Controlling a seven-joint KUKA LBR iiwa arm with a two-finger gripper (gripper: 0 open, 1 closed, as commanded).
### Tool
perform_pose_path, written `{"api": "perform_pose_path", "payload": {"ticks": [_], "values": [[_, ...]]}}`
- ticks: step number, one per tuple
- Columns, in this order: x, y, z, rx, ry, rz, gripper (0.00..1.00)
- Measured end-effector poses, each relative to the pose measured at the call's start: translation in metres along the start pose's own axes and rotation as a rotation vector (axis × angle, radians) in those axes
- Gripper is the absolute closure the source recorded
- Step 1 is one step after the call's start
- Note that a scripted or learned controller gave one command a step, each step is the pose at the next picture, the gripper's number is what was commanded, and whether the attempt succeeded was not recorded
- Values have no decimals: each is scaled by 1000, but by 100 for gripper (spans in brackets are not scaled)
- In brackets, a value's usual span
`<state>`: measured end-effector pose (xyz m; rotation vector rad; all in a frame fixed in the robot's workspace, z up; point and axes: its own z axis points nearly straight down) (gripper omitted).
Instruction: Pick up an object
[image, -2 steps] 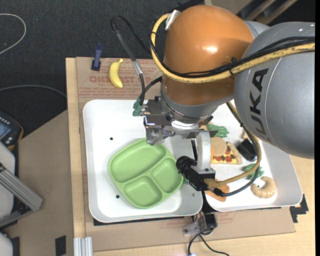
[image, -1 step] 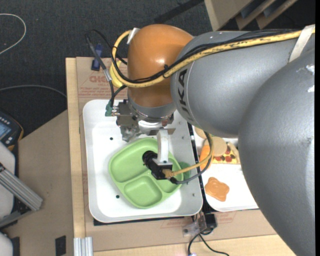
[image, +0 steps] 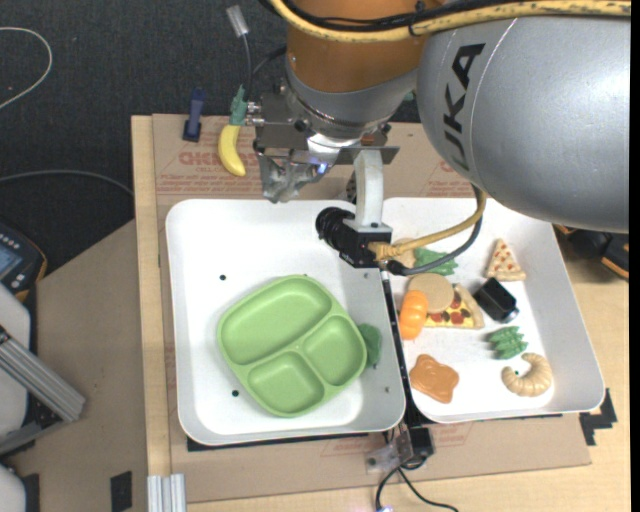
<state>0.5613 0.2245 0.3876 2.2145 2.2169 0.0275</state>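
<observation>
My gripper (image: 285, 185) hangs over the far rim of the left bin (image: 195, 300), under the big grey wrist. Nothing shows in its grasp. A yellow toy banana (image: 232, 151) lies on the cardboard just left of the gripper, outside the bins. In the left bin a green divided plate (image: 290, 345) sits well in front of the gripper. The right bin (image: 570, 340) holds an orange vegetable (image: 412, 313), a pizza slice (image: 456, 313), a second slice (image: 505, 261), a black block (image: 495, 298), a green floret (image: 507, 342), a tan shrimp (image: 528, 376) and a brown piece (image: 433, 378).
A white bracket with a black fitting (image: 345, 235) and a yellow cable hangs from the arm over the rims where the bins meet. A small green piece (image: 373, 345) lies by the plate's right edge. A blue clip (image: 193, 116) sits behind the banana. The arm's body covers the upper right.
</observation>
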Motion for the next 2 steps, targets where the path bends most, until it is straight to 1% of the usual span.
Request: {"api": "perform_pose_path", "payload": {"ticks": [1, 2], "values": [[2, -68, -135, 3, 3, -4, 100], [2, -65, -136, 14, -5, -2, 100]]}}
